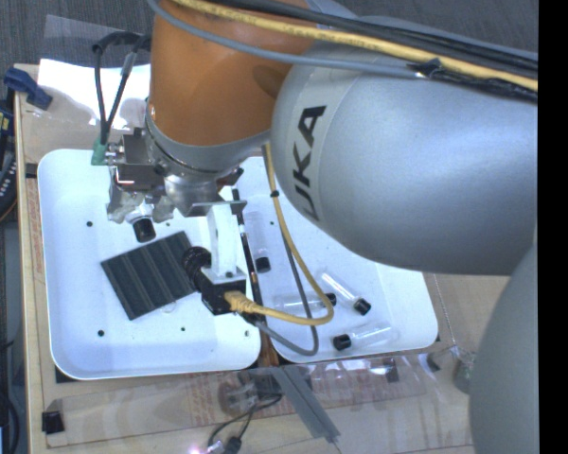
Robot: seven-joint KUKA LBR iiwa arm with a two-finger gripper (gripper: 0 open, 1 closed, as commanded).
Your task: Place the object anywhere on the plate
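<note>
The arm [379, 149] hangs over the left bin [66, 320] beside the dark ribbed plate [151, 272]; gripper [137, 211] state: cannot tell.

A wooden worktop [151, 410] carries two shallow white bins. The left bin [66, 282] touches the right bin [407, 315].

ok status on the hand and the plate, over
Hand low over left bin, beside dark ridged plate. Grip state unreadable. Small clear tubes lie in right bin.
</note>
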